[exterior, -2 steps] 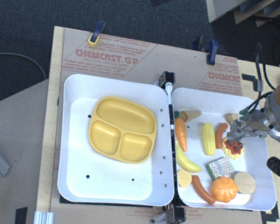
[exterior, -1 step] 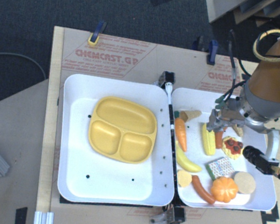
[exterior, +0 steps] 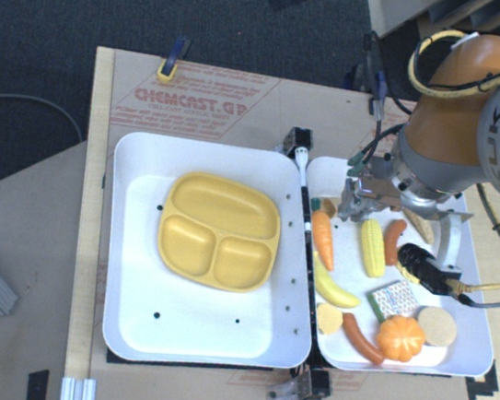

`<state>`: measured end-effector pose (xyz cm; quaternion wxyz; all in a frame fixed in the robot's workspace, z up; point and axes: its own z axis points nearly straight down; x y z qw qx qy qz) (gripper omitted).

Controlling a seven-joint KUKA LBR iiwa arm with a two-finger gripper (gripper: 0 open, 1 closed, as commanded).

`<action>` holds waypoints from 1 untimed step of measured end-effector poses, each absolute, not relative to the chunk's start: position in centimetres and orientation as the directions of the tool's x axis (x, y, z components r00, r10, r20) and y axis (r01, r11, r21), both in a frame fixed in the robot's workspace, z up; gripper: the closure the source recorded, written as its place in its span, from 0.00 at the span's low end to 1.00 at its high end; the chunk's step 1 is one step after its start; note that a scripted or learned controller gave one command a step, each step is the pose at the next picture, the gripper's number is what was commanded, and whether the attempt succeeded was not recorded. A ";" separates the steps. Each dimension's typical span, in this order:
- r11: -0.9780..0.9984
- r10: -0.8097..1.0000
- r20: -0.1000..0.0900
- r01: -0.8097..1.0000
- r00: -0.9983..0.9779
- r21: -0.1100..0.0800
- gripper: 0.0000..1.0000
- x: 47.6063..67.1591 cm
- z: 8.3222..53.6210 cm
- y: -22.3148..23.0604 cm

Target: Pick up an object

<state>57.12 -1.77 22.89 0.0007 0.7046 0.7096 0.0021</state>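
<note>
Corn cob [exterior: 372, 247] is my likeliest pick, since the task names no one object and it lies closest under the tool: it sits in the right bin [exterior: 480, 345], in the half toward the worktop's far edge, just nearer me than the jaws [exterior: 358, 204]. Its long axis runs roughly from the far edge toward the near edge, tilted slightly. The jaws hang over the bin's far left part, beside the divider between the bins; from this slanted view I cannot tell how wide they stand, and I see nothing gripped in them.

By my reading, the coming move turns on that short offset: the arm would shift a little toward the near edge and the right, then close across the cob's narrow width, not along its length.

Beside the cob, the carrot [exterior: 323, 237] lies along the bin's left wall, with a banana [exterior: 334, 289] below it. A red sausage [exterior: 394, 240] lies just right of the cob, close enough to get in the way. Toward the near right corner sit a small pumpkin [exterior: 400, 337], another sausage [exterior: 362, 338], a green patterned block [exterior: 393, 299] and a pale round piece [exterior: 437, 326].

The left bin [exterior: 126, 250] holds a yellow divided plate [exterior: 219, 231] alone.
</note>
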 end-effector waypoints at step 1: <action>-0.001 1.000 0.001 1.000 0.001 -0.004 1.00 56.5 21.4 -3.0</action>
